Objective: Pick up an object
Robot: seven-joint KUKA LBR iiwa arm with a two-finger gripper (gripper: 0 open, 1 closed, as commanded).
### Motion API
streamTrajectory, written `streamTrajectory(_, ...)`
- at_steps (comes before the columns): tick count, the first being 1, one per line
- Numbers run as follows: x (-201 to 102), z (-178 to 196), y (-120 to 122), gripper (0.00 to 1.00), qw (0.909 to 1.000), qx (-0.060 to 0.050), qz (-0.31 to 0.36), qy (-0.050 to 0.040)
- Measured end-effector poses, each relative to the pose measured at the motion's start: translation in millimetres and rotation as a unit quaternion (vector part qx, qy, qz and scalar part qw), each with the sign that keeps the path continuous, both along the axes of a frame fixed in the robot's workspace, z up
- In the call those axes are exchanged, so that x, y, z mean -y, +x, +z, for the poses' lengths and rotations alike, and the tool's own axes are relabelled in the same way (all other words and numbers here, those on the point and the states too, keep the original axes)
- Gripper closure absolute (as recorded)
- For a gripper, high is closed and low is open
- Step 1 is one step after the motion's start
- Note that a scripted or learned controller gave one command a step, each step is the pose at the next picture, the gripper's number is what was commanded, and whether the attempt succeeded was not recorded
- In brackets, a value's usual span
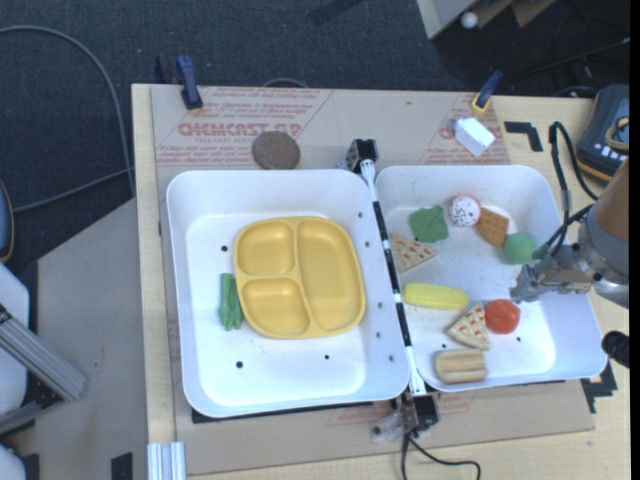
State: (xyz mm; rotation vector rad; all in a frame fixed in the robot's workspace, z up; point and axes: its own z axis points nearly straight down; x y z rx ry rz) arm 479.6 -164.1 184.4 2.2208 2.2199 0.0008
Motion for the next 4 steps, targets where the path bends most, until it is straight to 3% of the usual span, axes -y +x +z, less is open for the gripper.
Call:
streamTrajectory(1, 0, 0, 0, 0.0, 1.0, 0.0, 0.0, 0.0002)
streamTrajectory(2, -3, -93, 1, 0.0, 1.0, 0.001, -0.001, -0.0008)
streamTrajectory(3, -37, -96, 37, 0.0, 1.0, 0.004, 0.0, -0.001)
streamTrajectory(4, 12, -91, 96, 0.0, 1.0, 0.0, 0.001, -0.0002)
